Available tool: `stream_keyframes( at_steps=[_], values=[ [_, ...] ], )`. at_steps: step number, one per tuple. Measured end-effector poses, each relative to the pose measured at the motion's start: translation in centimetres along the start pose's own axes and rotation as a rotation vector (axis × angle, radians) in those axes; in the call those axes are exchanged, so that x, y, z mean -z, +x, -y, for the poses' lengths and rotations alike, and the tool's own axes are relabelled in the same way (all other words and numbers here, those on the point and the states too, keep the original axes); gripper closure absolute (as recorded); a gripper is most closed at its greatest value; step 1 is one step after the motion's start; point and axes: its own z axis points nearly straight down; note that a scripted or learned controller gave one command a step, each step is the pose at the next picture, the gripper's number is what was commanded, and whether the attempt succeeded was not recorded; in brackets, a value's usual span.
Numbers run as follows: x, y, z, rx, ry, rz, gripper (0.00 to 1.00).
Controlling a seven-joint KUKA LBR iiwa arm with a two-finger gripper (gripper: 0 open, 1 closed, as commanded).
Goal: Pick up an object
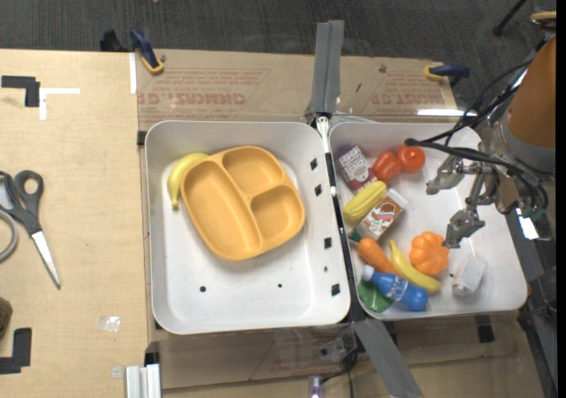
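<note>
White plastic forms both shallow bins, set side by side on the tan surface (pixel 71 210). Left bin (pixel 177 299): one orange divided plate (pixel 240 202) with three compartments, lying toward the upper middle; a yellow banana (pixel 181 173) lies against its upper-left rim, partly tucked under it. Right bin (pixel 495 290): toy foods grouped along the left half. Noted from top down: a small purple-labelled packet (pixel 353 163), a red pepper (pixel 386 165) with a red tomato (pixel 410 157) just beside it, a yellow corn cob (pixel 365 200), a small printed carton (pixel 382 219) touching the corn, an orange carrot (pixel 375 255), a second yellow banana (pixel 412 269), an orange pumpkin (pixel 429 251) resting against that banana, a blue bottle (pixel 398 288) and a green item (pixel 371 299) at the bottom edge. A small white block (pixel 470 274) lies apart at lower right. The grey arm enters from the right, its orange band (pixel 537 104) at the frame edge. The gripper (pixel 464 206) hangs over the right half of the right bin, above and right of the pumpkin, with its fingers spread apart and nothing seen between them. Scissors (pixel 31 219) lie on the surface at far left. Blue clamps (pixel 146 49) sit at the cardboard backing's upper corners.
</note>
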Motion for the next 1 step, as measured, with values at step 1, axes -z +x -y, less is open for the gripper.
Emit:
stream_keyframes(
  at_steps=[1],
  values=[
    [-11.83, -1.43, -1.35, -0.044, 0.004, 0.026, 0.00]
  ],
)
